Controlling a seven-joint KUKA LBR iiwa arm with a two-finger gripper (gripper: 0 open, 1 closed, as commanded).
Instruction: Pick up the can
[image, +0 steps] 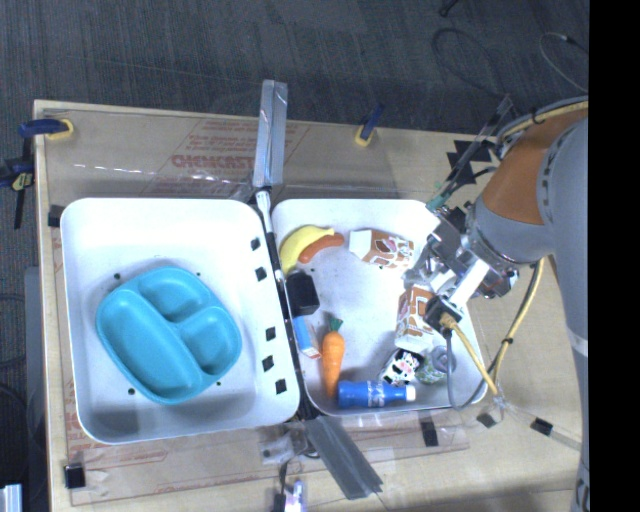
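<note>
Turquoise comes first: a sectioned plate lies alone in the left bin on the desk. Crossing into the right bin, we meet a banana, a black block, a carrot and a blue bottle lying along the near wall. Further right sits a cow-patterned pack. Just beside it, in the near right corner, is what we take for the can, small, greyish-green and partly hidden. The pincer hangs over a brown-and-white carton, near the can but not above it; we cannot tell whether it is spread or pressed together. We judge the can light, stiff and slippery, prone to roll — best taken across its round side, clear of the pack and the wall.
</note>
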